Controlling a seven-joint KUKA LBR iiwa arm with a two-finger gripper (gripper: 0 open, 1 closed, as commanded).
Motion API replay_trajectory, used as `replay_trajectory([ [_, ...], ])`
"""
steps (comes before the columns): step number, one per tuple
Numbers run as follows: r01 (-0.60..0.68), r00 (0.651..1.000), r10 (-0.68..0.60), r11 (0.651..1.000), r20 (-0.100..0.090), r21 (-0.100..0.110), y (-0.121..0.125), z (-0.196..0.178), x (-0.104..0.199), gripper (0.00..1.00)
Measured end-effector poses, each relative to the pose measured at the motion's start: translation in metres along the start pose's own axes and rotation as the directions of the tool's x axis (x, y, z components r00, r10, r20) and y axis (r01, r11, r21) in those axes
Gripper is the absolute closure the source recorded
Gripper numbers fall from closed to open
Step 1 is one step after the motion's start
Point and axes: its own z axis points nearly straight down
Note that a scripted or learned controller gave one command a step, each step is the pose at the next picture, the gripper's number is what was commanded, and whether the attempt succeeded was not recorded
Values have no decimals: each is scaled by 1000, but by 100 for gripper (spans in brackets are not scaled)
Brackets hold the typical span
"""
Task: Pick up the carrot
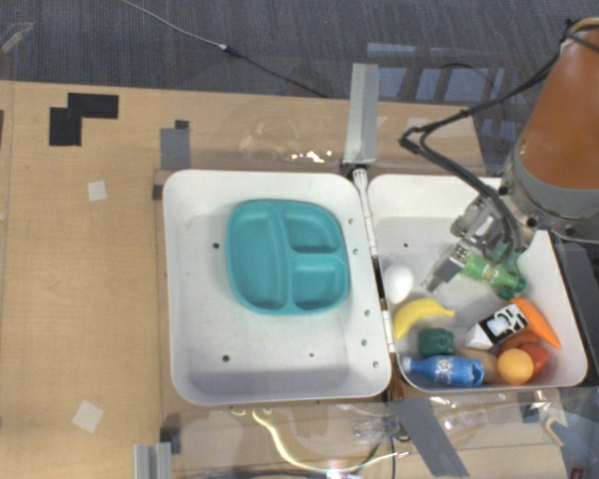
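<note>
Down at the near rim of the right bin [579, 372], we've got the blue bottle [447, 371], orange ball [516, 366] and carrot [537, 322] packed tight. Gripper [457, 259] hovers further back, fingers spread, nothing in them. We'd bet on it grabbing the green thing [497, 272] or bumping the black-and-white block [504, 322] instead.

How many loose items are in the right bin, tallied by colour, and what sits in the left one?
Right bin:
White: 1, egg
Yellow: 1, banana
Green: 2, dark green item, light green item under the pincer
Blue: 1, bottle
Orange: 2, carrot, orange ball
Black-and-white: 1, block
Left bin:
Teal: 1, divided plate
Total: 9
</note>
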Motion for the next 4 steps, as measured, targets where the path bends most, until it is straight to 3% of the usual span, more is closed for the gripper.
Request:
replay_trajectory([
  [1, 0, 1000, 0, 1000, 0, 0, 0, 0, 0, 0],
  [2, -2, 1000, 2, 1000, -11, 7, 33, 136, 25, 0],
  [3, 1, 1000, -1, 1000, 2, -4, 35, 120, 22, 100],
  [4, -207, 978, 207, 978, -5, 4, 52, 153, 41, 100],
])
